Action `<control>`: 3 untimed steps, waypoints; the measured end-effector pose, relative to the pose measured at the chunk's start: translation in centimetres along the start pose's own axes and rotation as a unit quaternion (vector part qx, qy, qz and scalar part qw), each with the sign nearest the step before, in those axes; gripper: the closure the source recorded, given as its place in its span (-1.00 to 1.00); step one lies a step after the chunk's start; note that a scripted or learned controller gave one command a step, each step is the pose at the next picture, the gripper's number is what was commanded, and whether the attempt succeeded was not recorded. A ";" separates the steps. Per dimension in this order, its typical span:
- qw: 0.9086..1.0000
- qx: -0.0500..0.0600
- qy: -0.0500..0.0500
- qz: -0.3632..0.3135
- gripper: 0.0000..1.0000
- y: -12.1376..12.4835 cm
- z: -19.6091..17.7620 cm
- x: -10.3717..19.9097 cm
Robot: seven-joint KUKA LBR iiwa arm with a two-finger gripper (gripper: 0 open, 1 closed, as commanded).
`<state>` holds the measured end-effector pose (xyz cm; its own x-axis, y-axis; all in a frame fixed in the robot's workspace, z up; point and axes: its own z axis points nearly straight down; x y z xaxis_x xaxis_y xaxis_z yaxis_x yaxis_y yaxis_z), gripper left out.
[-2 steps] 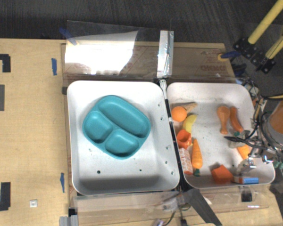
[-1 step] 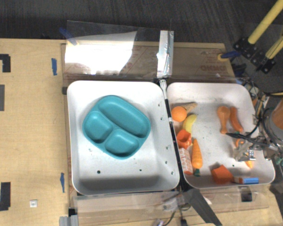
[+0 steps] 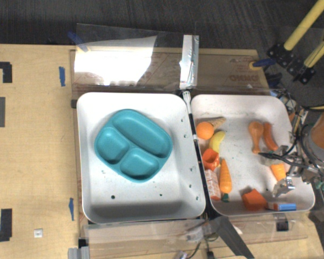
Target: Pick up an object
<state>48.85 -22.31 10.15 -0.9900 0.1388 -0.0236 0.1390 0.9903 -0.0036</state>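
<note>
In the right bin [image 3: 243, 106], we judge the carrot [image 3: 225, 178] light, rigid, best pinched mid-length, though we cannot tell the gripper's [image 3: 285, 185] jaw state.

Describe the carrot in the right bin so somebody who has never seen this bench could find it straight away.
Start at the right white bin, the one holding the small toys rather than the teal plate. Along its left wall runs a line of toys; the carrot lies toward the near end of that line. It is the long, tapered orange piece, unlike the round orange and the yellow piece farther back.
</note>
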 end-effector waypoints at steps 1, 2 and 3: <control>1.000 -0.001 0.007 0.017 -1.00 0.3 1.2 0.6; 1.000 0.000 0.000 0.016 1.00 0.3 -0.1 0.2; 0.927 -0.005 0.006 -0.374 1.00 0.9 1.2 -5.5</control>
<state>54.49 -22.21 9.07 -0.8096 -0.5869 -0.0080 -0.5869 0.8096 -0.0047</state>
